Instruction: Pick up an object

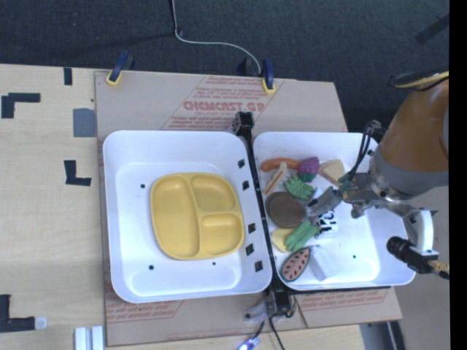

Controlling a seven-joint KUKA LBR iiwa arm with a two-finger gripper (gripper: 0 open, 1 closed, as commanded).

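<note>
Currently pincer (325, 211) sat low in the right bin (365, 268), over the toy food pile; couldn't tell its state. Brown patty (284, 209) and green vegetable (301, 234) lay just beside it. Yellow divided plate (197, 215) occupied the left bin (124, 166).

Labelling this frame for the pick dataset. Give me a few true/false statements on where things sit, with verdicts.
1. The yellow tray lies in the left bin. True.
2. The toy food is piled in the left bin. False: it lies in the right bin.
3. The gripper is over the right bin. True.
4. The brown disc rests on the yellow tray. False: it lies among the food in the right bin.
5. The purple piece sits near the right bin's far edge. True.
</note>
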